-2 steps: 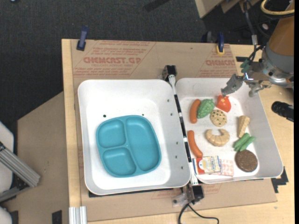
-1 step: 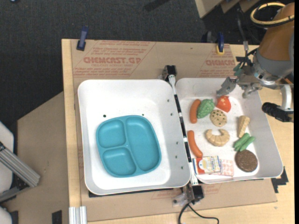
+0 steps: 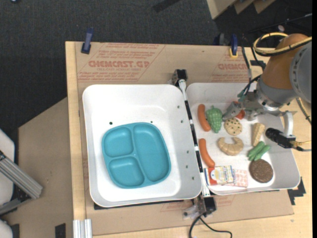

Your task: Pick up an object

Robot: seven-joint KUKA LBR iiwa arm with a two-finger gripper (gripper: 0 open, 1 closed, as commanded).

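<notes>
Dark carpet point(image 3: 74, 14), brown bench point(image 3: 124, 63), white bins point(image 3: 99, 103)

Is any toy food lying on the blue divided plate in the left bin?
No. The blue divided plate has bare compartments; the toy food, such as the croissant, lies in the right bin.

Arm point(image 3: 285, 78) over rt bin point(image 3: 292, 175) w/ toy food; teal tray point(image 3: 136, 154) in left bin point(image 3: 99, 103).
</notes>
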